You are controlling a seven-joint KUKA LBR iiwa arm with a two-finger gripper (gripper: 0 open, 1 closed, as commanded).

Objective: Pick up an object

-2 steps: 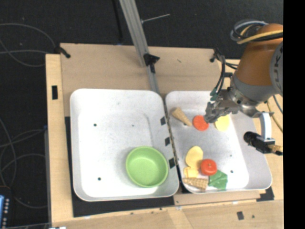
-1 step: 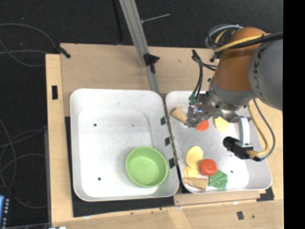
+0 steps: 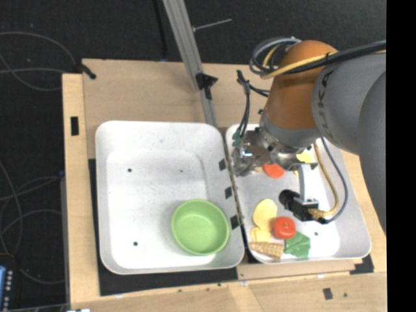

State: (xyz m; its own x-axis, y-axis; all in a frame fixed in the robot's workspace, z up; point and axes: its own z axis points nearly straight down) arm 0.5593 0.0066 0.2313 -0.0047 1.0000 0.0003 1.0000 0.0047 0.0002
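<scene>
Two white bins (image 3: 117, 174); one green bowl (image 3: 200, 227) (left bin).

The desk (image 3: 146, 93) is a pale wooden board set over a dark floor. Two shallow white bins rest on it side by side, touching along their inner edges. The left bin (image 3: 162, 155) takes up the middle of the desk; the right bin (image 3: 348, 233) sits just beside it, near the desk's right edge.

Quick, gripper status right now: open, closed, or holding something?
Gripper: cannot be told. It sits low over the upper left of the right bin, near the divider, with the wrist hiding its tip; nothing is seen held.
</scene>
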